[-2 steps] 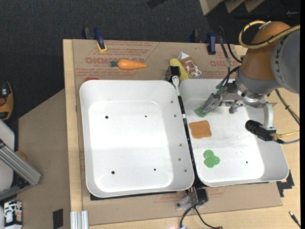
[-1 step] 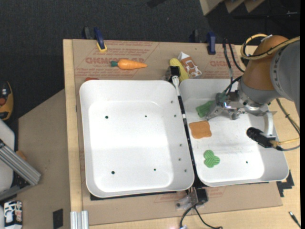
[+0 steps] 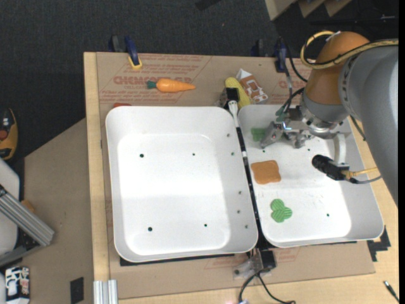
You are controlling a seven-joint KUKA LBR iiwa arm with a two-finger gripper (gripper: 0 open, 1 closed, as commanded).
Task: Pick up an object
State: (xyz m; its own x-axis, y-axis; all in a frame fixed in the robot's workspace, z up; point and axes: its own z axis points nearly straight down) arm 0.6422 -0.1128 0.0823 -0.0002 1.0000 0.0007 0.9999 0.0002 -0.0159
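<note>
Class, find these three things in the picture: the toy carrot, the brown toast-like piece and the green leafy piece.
toy carrot (image 3: 172, 86), camera view, middle of its orange body.
brown toast-like piece (image 3: 266, 171), camera view, centre of its top face.
green leafy piece (image 3: 280, 211), camera view, middle of the cluster.

White bins (image 3: 171, 246); orange carrot (image 3: 172, 86); tan toast slice (image 3: 266, 171); green leafy piece (image 3: 280, 211); yellow banana (image 3: 234, 87).

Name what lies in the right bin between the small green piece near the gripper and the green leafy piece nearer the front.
In the camera view, the tan toast-like slab lies between the small green piece and the leafy green piece, on the right bin floor.
</note>
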